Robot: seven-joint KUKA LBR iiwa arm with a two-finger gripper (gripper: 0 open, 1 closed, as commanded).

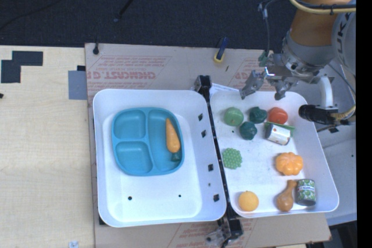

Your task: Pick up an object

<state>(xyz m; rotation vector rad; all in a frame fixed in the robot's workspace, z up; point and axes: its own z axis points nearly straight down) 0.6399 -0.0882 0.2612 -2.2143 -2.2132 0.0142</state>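
A tan bench (40,154) under a dark backdrop is carrying two white bins: the left bin (110,194) is holding a blue tray (133,151) with a carrot (172,135) lying in its right compartment. Nothing is being lifted yet; the gripper (268,85) is hovering at upper right over the right bin's (325,177) far edge, jaws spread wide and empty. Below it the crowded toys are lying untouched, the green ball (233,116), tomato (278,115), can (278,133), pumpkin (289,163) and orange (249,201), nearly touching up top.

Bench (40,154) bears cardboard (151,67) (printed), topped by two bins (104,183).
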